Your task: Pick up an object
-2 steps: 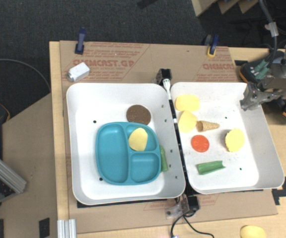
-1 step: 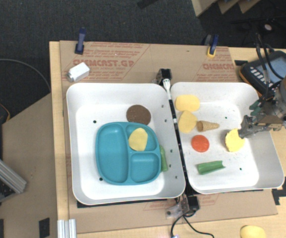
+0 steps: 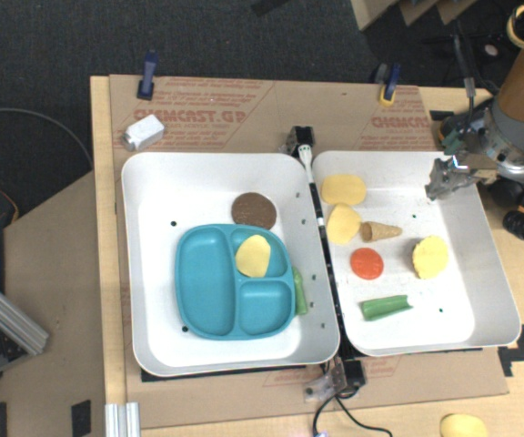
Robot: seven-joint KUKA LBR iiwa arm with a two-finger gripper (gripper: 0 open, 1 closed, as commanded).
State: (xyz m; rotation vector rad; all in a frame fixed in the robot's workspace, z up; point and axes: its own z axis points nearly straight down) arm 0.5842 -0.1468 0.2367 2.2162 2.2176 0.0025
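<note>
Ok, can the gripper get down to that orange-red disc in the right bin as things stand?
Probably yes. The orange-red disc lies flat on the right bin floor with bare white around it, apart from the cone and green piece. The gripper hangs over the same bin's far corner.

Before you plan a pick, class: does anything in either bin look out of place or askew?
Slightly: a green piece is wedged on edge between the teal tray and the left bin's wall, not lying flat like the other items.

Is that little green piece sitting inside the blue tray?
No, the green piece lies in the right bin, apart from the blue tray in the left bin.
</note>
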